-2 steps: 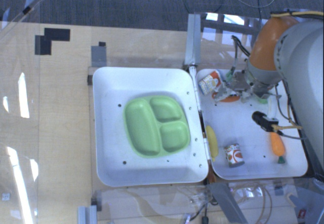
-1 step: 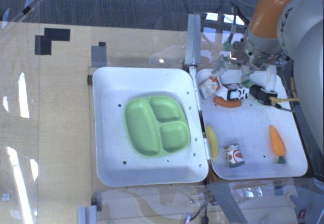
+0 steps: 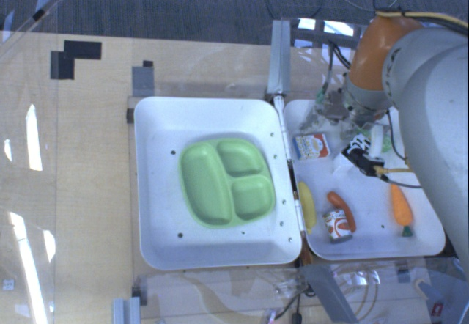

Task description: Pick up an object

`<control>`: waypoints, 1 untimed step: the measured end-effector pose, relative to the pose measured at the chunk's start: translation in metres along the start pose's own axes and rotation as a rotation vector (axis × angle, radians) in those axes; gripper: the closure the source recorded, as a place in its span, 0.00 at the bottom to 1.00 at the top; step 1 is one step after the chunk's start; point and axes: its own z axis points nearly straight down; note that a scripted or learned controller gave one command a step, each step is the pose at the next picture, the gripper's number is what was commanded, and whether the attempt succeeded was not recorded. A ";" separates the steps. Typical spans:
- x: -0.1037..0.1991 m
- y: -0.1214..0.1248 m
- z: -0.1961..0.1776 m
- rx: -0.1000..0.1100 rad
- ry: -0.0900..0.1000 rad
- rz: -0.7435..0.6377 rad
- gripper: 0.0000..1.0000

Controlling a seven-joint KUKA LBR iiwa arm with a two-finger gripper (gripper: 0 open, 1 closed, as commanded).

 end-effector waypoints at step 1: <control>0.003 0.003 -0.012 -0.007 0.000 -0.009 1.00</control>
